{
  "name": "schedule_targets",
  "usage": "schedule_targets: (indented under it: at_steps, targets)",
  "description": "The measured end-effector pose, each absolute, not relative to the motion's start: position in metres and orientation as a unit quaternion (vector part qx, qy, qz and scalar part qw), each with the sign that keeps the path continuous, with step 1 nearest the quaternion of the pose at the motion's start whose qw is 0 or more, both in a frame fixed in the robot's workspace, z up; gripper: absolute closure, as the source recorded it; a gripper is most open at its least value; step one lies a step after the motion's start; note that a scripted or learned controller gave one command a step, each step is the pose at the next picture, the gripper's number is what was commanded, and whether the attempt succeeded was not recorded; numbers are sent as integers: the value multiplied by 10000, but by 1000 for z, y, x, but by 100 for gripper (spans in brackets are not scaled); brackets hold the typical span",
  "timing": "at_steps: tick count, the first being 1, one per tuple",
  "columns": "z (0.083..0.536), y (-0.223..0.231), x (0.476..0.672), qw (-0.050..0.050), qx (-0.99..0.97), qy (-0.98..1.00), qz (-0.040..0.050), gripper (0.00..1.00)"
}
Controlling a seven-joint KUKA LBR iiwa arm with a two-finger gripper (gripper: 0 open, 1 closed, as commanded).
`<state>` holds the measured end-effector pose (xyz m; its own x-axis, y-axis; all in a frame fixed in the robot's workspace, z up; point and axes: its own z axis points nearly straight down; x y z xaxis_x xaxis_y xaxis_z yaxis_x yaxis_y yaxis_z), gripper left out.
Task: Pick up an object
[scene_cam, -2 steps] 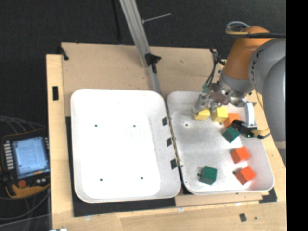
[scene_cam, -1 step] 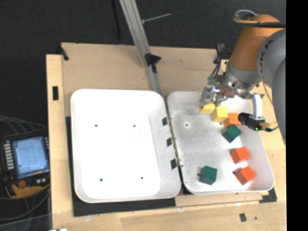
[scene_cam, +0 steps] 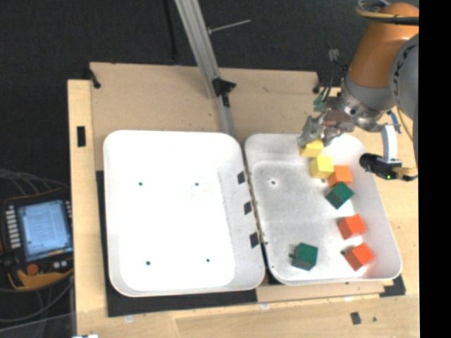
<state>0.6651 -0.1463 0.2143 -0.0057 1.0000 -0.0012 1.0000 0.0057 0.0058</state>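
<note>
Where the pincer (scene_cam: 315,134) stood: low over the far end of the right bin (scene_cam: 276,162), below the grey wrist and orange band of the arm (scene_cam: 375,55).
Pincer state: could not be told, since its tip was dark and blurred against the block beneath it.
First yellow block (scene_cam: 311,148): right at the pincer's tip, touching it or just under it; whether it was gripped could not be told.
Second yellow block (scene_cam: 323,165): just past the first one, on the pincer's near side, corner to corner with it.
Small orange block (scene_cam: 342,174): beside the second yellow block, a little nearer the camera than the pincer and to its right in the view.
Upper green block (scene_cam: 339,195): just below that orange block, near the pincer but apart from it.
Two more orange blocks (scene_cam: 351,226) (scene_cam: 359,255): farther down the same side of the bin, well apart from the pincer.
Lower green block (scene_cam: 304,256): almost straight below the pincer in the view, at the bin's near end, well apart from it.
Left bin (scene_cam: 173,143): to the pincer's left in the view, touching the right bin.
Metal pole (scene_cam: 203,51): slanting up beyond both bins, left of the pincer.
Handheld screen (scene_cam: 41,231): far left of the pincer, off the bench.
</note>
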Motion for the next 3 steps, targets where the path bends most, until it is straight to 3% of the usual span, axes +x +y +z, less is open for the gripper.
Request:
schedule_targets:
  at_steps: [2, 3]
  targets:
    - [229, -45, 625, -9, 7051, 7091, -3, 100]
    - [239, 1, 618, -12, 7045, 7097, 2, 100]
